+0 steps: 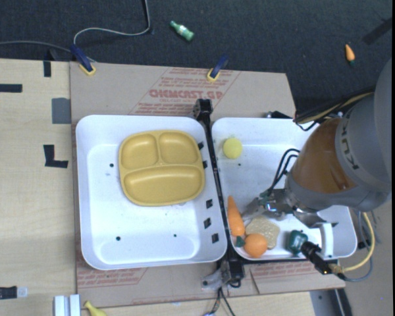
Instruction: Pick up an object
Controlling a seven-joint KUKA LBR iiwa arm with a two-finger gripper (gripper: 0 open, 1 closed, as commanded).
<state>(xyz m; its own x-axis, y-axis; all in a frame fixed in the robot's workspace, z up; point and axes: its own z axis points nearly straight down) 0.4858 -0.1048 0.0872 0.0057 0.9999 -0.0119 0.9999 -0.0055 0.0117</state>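
Jaws [262,206] low in right bin [270,133], just above beige round item [263,230]; open or closed cannot be told. Carrot [236,218] and orange [255,245] lie beside it. Yellow tray [162,166] noted in left bin [92,196].

Even, bright overhead light; the white bins [92,196] glare slightly, shadows stay soft, and fine detail looks grainy and blurred.
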